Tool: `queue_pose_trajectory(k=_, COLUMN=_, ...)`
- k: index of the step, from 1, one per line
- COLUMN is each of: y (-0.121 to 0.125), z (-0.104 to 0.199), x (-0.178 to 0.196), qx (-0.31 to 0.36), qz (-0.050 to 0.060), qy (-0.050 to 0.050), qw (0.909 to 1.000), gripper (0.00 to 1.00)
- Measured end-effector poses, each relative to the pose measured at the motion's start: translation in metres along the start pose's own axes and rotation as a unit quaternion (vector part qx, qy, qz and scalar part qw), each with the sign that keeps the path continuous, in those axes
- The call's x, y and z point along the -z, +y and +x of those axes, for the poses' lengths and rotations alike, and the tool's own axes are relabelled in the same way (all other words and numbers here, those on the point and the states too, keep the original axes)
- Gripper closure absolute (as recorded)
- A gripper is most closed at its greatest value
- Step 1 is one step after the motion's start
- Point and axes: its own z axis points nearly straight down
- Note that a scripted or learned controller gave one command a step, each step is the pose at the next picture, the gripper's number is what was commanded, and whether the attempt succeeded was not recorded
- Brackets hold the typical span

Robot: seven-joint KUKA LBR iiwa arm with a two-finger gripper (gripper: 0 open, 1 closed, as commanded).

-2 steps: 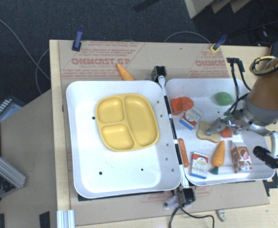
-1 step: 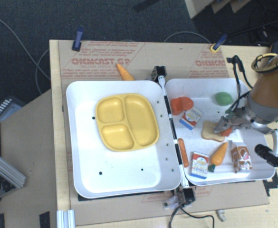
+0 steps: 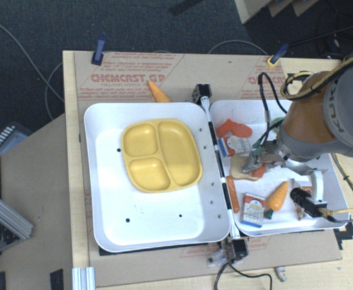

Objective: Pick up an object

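The bench (image 3: 134, 71) holds two white bins. The left bin (image 3: 104, 180) is well to the left of the jaws, and a yellow plate (image 3: 162, 154) with three parts lies in it. The right bin (image 3: 242, 109) sits under the arm (image 3: 321, 116), which reaches in from the right. The gripper (image 3: 262, 159) is low in this bin, over a tan slice (image 3: 242, 173); I cannot tell if it touches. I cannot tell if the jaws are wide or narrow. A red and white pack (image 3: 234, 136) lies just left of the jaws and further back. A carrot (image 3: 277, 196) lies just in front of them, on the right. A small box (image 3: 253, 209) lies in front too, beside the carrot. Another carrot (image 3: 158, 93) lies on the bench, far back and left.
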Motion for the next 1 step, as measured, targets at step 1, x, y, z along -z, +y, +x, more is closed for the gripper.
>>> queue_pose_trajectory(k=1, y=0.0334, z=0.0544, x=0.0975, qx=0.000, qz=0.002, qy=0.000, qw=1.0000, gripper=1.00)
